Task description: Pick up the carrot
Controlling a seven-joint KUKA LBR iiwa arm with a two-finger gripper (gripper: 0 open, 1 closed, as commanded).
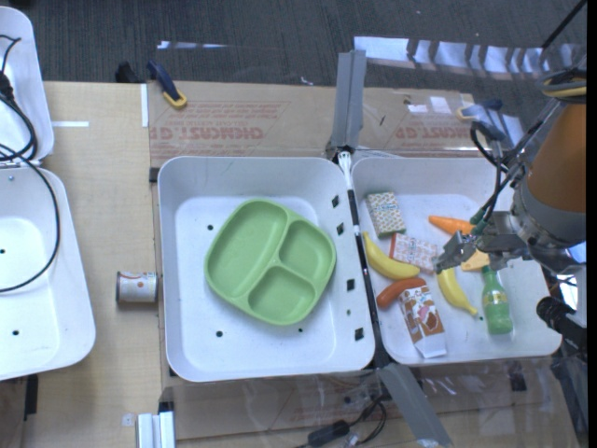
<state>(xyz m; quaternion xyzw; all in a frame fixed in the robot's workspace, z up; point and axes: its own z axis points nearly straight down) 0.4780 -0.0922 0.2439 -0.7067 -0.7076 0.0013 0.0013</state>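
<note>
Camera view hides much of the gripper [459, 250] in dark clutter, and I cannot tell how it is set, while the arm [560, 171] is cut off at the right. The carrot [451, 223] lies in the right bin [522, 343], just above and left of the gripper, apparently not gripped. The left bin [177, 278] holds a green divided plate [270, 262]; the right one holds two bananas [389, 261], a sausage [393, 293], packets and a green bottle [496, 302].
</note>
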